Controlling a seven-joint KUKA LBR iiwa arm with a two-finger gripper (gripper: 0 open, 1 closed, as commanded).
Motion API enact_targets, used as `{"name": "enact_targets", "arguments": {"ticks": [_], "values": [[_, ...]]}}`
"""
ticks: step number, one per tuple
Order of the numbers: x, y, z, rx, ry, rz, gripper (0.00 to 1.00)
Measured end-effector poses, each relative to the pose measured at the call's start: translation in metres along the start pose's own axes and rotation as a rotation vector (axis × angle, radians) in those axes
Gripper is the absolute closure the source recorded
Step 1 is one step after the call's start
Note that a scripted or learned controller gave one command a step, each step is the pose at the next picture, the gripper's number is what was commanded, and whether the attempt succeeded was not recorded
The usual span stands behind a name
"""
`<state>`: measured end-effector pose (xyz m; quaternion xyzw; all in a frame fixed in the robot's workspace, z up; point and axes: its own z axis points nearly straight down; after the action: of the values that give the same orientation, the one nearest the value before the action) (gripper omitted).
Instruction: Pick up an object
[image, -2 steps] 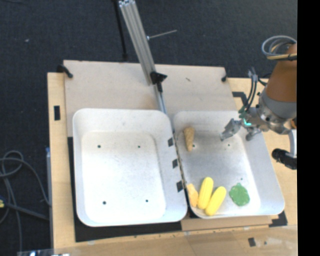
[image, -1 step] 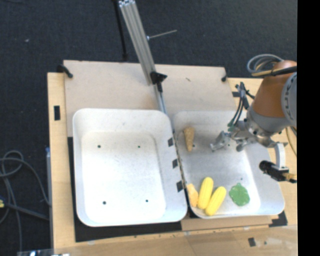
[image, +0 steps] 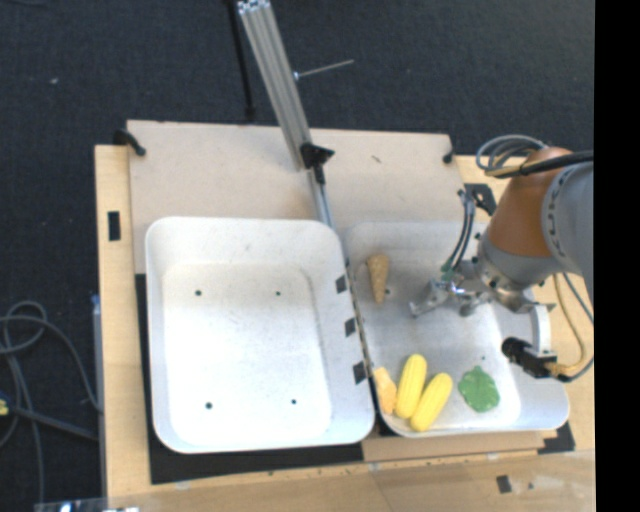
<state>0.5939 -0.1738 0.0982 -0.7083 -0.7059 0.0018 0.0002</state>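
Arm over the shallow white right-hand bin (image: 520, 415)
Its metal two-finger gripper (image: 432, 298), whose state I cannot tell, hangs right of the tan cone-shaped object (image: 378, 274); descending here risks missing it.

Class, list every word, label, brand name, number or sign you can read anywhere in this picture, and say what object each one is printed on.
None: no readable text anywhere.
The two white bins carry only small dark dots and speckles, not writing.
The arm and gripper show no legible brand or label.
The yellow pieces, the green piece and the tan cone are unmarked.
The black tabs on the wooden bench are too small to tell.
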Motion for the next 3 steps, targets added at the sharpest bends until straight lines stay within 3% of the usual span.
{"name": "enact_targets", "arguments": {"ticks": [1, 3], "values": [[-0.001, 0.002, -0.015, -0.008, 0.000, 0.005, 1.00], [-0.004, 0.007, -0.103, -0.009, 0.001, -0.005, 1.00]]}}
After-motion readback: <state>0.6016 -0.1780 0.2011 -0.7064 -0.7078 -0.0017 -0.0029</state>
